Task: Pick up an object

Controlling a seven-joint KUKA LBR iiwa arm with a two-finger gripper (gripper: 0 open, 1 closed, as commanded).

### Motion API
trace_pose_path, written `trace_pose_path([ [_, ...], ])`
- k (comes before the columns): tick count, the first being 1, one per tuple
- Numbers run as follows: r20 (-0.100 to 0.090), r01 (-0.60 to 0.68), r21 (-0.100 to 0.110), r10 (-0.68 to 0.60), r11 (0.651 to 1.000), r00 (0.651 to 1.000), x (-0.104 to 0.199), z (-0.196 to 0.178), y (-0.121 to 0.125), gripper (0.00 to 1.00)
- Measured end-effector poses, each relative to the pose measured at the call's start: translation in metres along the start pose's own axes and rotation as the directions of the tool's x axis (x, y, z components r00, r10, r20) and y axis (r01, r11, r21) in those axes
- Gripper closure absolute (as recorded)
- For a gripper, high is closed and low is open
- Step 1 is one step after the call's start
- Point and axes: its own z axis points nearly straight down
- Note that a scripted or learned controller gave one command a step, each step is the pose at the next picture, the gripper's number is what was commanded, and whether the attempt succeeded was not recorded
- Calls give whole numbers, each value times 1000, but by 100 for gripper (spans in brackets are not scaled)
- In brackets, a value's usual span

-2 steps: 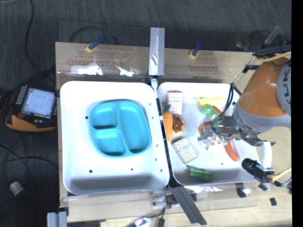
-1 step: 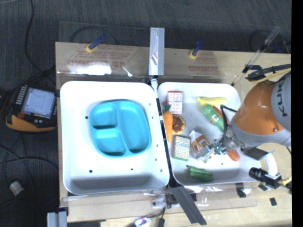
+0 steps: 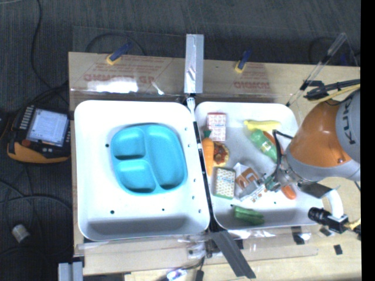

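Note:
The right bin (image 3: 287, 113) holds several small items: a red-and-white carton (image 3: 216, 125), a yellow banana (image 3: 262, 123), a green bottle (image 3: 263, 144), an orange carrot (image 3: 208, 156), a checked box (image 3: 224, 182), a clear shiny packet (image 3: 248, 178) and a dark green vegetable (image 3: 249, 216). My gripper (image 3: 272, 184) is low in this bin, at the right edge of the clear packet and just left of a small red-orange piece (image 3: 289, 192). The orange wrist band (image 3: 315, 142) hides the bin's right side.
The left bin (image 3: 94, 215) carries a blue three-compartment plate (image 3: 146, 158). A metal divider (image 3: 194, 63) stands behind the seam between the bins. Cables and clamps lie along the bench's right edge (image 3: 328, 89).

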Motion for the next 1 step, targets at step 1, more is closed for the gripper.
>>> trace_pose_path([
  [1,0,0,-3,0,1000,1000,0,-10,2,100],
])
